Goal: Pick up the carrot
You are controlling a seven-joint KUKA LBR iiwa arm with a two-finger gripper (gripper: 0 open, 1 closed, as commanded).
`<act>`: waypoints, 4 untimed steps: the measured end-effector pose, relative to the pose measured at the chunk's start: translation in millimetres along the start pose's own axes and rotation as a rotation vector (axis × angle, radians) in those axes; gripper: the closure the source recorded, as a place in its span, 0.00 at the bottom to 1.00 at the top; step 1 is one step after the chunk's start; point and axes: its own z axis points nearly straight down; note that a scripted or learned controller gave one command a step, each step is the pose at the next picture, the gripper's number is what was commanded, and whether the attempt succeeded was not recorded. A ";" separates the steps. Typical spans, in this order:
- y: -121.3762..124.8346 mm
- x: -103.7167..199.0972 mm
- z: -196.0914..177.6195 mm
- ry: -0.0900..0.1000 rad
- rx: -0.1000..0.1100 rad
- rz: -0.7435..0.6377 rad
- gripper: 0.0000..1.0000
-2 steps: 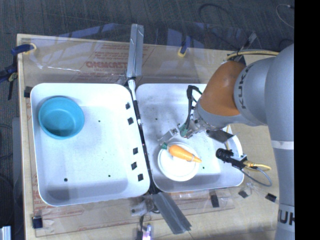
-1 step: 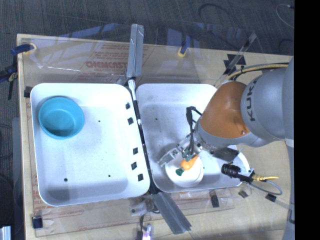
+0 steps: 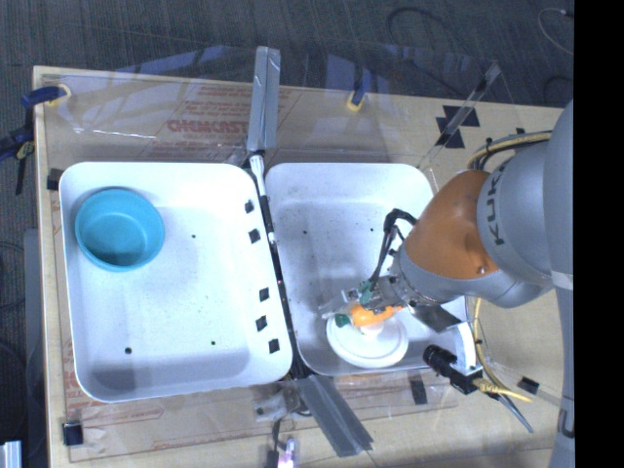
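While the desk (image 3: 146,96) carries two bins, the right bin (image 3: 322,203) holds a plate (image 3: 369,347) bearing the carrot (image 3: 372,314), likely light, stiff, best pinched mid-body, under the end effector (image 3: 375,295), whose state I cannot tell.

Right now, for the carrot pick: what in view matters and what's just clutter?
Job:
- carrot, lying on the small white plate
- gripper, right at the carrot
- white plate, under the carrot, in the right bin

Lying about:
- blue bowl, in the far corner of the left bin
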 end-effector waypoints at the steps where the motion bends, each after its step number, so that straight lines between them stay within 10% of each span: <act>1: 1.5 0.0 -10.1 -0.001 -0.001 -0.007 1.00; 2: 31.3 16.6 -111.8 0.001 0.006 0.284 1.00; 3: 31.2 16.6 -111.6 0.002 0.006 0.285 0.00; 4: 0.1 26.0 0.7 0.002 0.004 0.245 0.00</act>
